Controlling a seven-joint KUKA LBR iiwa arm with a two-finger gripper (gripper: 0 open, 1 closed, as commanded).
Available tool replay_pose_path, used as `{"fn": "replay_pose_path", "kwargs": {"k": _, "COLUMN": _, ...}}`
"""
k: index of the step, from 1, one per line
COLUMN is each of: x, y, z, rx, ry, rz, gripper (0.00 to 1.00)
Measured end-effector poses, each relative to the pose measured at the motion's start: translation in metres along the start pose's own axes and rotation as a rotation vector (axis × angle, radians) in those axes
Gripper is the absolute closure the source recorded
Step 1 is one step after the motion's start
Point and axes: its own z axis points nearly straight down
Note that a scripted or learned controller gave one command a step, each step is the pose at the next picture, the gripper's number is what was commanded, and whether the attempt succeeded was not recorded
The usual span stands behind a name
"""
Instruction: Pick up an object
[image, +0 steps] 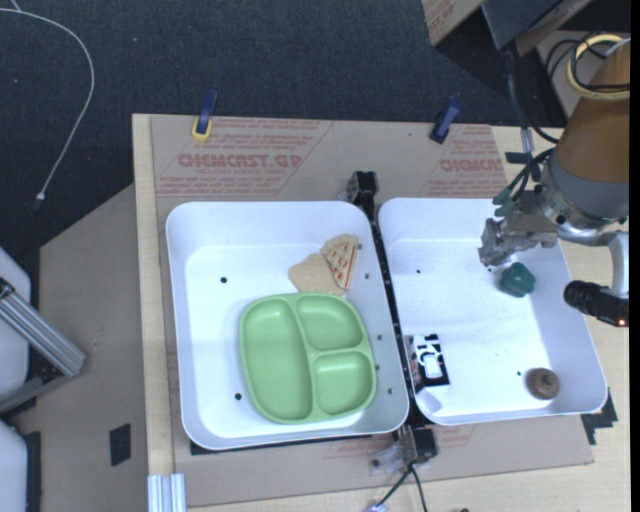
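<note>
Here your gripper (503, 243) hangs over the upper right part of the right bin (470, 395), and you cannot tell whether it is open or closed. A small teal object (518, 280) lies just below it; contact is unclear. A brown round piece (542, 382) sits near the bin's lower right corner. The left bin (200, 300) holds a green divided plate (305, 357) and tan sandwich pieces (328, 265).

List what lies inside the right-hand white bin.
A teal object just below the pincer, a small brown round object near the front corner, and a black-and-white item by the left wall.
</note>
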Motion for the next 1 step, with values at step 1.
{"fn": "replay_pose_path", "kwargs": {"k": 1, "x": 0.0491, "y": 0.0161, "z": 0.0188, "rx": 0.005, "ry": 0.002, "rz": -0.003, "gripper": 1.00}}
